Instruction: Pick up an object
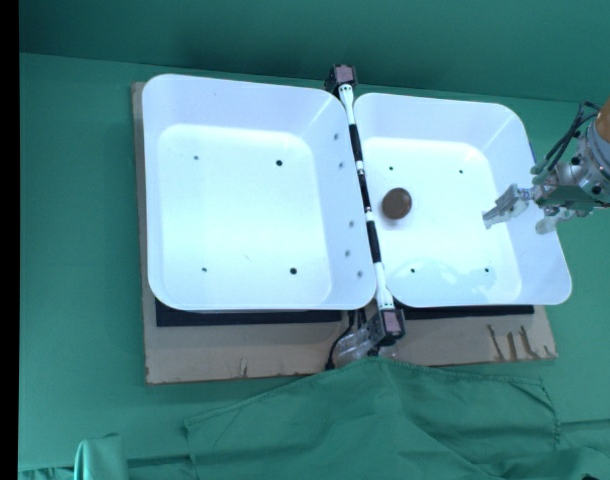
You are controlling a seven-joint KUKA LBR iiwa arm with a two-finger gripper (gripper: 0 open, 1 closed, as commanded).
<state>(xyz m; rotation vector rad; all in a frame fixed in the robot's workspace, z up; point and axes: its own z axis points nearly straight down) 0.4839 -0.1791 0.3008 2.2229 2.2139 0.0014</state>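
Observation:
A small round brown object (397,204) lies on the floor of the right bin (505,128), close to its left wall. My gripper (525,215) hangs over the right bin's right side, well to the right of the brown object and apart from it. Its two fingers (502,209) are spread open with nothing between them. The arm reaches in from the right edge of the view.
The left bin (165,108) stands beside the right one, with a black-and-white rod (363,183) along the seam between them. Both rest on a cardboard sheet (235,363). Green cloth (385,418) is bunched at the front.

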